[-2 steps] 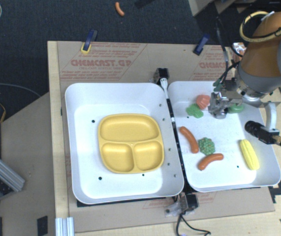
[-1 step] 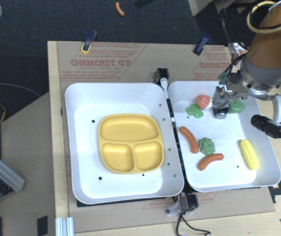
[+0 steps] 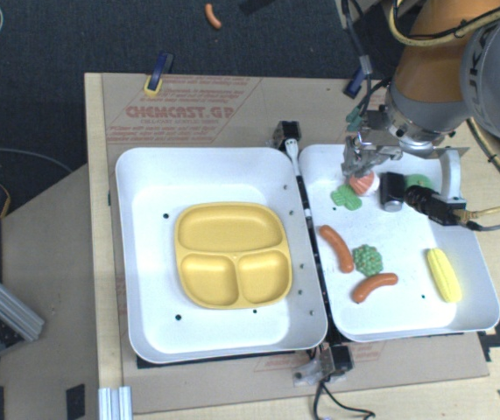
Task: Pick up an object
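A fixed camera looks down at a slant on a tabletop [image 3: 109,234] covered with brown cardboard, bearing two shallow white bins side by side.

The left white bin [image 3: 144,322] holds a yellow plastic plate with three compartments [image 3: 232,254], sitting near its middle.

The right white bin [image 3: 473,309] holds the toy food. Near its left edge lies an orange-red sausage [image 3: 336,247], slanted. Just beside it, to the right, sits a small green broccoli piece [image 3: 368,258], and just below that a second orange-red sausage [image 3: 374,287]. Further right, near the bin's right side, lies a yellow corn cob [image 3: 443,274]. Toward the back of the bin a flat green leafy piece [image 3: 347,198] lies touching a small red-and-white object [image 3: 362,183].

The grey robot arm with an orange section [image 3: 447,24] reaches in from the right, and its gripper [image 3: 361,166] sits directly over the red-and-white object. Whether the fingers are apart or together cannot be told, nor whether they touch the object.

Judging by this, the arm is at the grasping step, low over its target at the back of the right bin. The next move calls for a firm closure on the small object, then a straight lift, without dragging the leafy piece along.
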You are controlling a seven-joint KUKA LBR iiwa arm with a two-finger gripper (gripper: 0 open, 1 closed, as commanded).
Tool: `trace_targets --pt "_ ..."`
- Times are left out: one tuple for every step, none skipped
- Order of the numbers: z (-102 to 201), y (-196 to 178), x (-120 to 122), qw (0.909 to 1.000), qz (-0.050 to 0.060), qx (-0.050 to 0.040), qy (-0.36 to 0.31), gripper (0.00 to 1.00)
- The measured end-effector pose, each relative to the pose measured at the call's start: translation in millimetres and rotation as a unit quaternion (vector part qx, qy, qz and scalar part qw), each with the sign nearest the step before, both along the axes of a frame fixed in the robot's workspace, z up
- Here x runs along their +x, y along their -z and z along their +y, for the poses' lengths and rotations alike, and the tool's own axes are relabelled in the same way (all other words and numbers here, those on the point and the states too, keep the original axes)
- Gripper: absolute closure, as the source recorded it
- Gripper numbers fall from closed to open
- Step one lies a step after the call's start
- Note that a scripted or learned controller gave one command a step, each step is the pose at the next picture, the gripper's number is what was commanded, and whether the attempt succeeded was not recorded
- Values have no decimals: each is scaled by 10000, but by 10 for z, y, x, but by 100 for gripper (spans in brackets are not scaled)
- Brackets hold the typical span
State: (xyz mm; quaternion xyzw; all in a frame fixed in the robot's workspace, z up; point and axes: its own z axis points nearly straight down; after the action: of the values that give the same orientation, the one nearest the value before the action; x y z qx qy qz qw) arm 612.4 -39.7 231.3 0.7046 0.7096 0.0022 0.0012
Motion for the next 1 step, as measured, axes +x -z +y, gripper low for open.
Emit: trace_targets --pt "501 128 230 10000 5 -7 10 100"
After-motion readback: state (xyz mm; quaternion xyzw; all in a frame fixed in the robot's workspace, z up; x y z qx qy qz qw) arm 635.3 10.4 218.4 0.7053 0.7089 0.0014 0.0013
